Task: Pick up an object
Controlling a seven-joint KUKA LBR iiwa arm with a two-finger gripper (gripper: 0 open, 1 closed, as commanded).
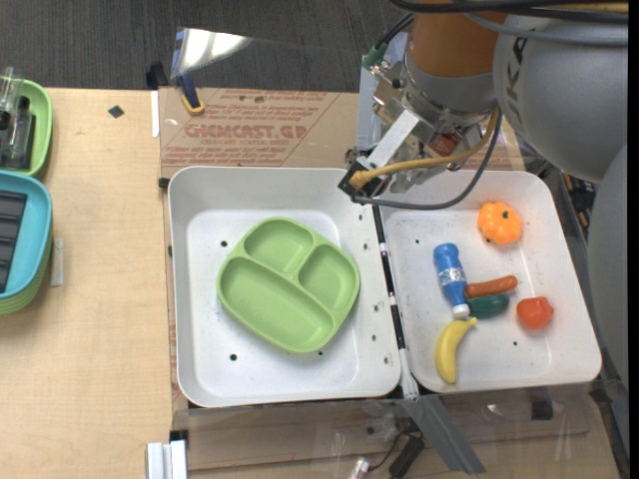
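The right bin (559,367) holds an orange toy fruit (499,223), a blue bottle (448,275), a red sausage (490,287) lying against a dark green piece (488,306), a red toy fruit (535,312) and a yellow banana (452,347). My gripper (436,156) hangs over the back edge of the right bin, near the divide between the bins, mostly hidden under the wrist and its cables. It is well apart from every object, and nothing is seen in it.
A green divided plate (290,282) lies in the left bin (190,297). Flat cardboard (250,128) lies behind the bins. Teal and green trays (20,218) sit at the bench's far left. The grey arm (579,78) crosses the top right.
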